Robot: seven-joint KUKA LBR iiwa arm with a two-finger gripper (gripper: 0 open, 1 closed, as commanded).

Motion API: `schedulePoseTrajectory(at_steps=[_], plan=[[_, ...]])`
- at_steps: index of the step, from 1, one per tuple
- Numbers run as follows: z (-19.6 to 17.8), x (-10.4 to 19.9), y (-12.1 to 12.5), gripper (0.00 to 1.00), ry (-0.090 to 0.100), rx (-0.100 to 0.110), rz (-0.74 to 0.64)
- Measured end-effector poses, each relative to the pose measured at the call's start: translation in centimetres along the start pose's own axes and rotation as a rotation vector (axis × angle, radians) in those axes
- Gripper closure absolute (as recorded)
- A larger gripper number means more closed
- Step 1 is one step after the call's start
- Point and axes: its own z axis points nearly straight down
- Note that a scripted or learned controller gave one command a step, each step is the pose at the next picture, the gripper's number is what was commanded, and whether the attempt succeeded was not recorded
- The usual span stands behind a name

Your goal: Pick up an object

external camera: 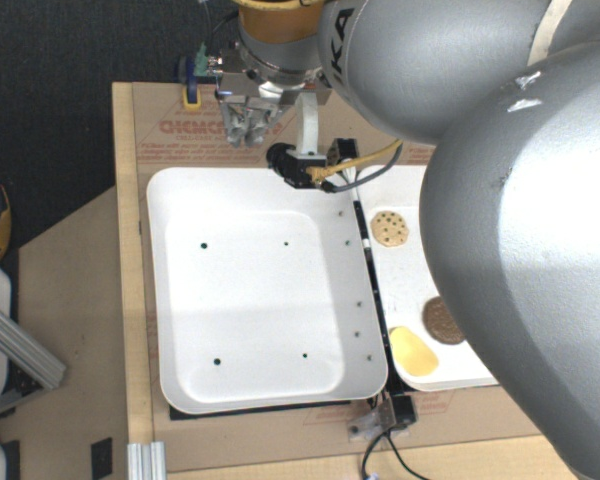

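Grey end effector (248, 128) hovering beyond left bin (180, 268), finger state unclear; should swing right, descend squarely over speckled cookie (389, 228).

My own arm (500, 168) covering most of the right bin (450, 376), brown disc (440, 320) half hidden, jaws too blurred to read
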Motion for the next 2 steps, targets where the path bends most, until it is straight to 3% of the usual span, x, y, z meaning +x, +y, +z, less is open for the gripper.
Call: schedulePoseTrajectory(at_steps=[2], plan=[[-2.1,0.1,0.1,1.0,0.0,-0.005,-0.002]])
